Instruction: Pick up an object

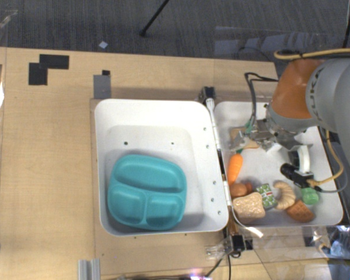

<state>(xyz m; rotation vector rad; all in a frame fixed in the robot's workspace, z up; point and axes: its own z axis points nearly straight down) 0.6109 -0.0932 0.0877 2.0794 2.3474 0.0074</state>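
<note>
Probably light, stiff and slick: small orange plastic carrot [235, 167] in right white bin [332, 214]; best pinched across its thick middle. Jaws' state: cannot tell.

A robotics lab: a plywood worktop [46, 174] with black tape marks [46, 67], two white bins [157, 112], loose cables [332, 174], grey carpet [76, 10].

Teal tray [146, 191], orange carrot [235, 167]
</note>
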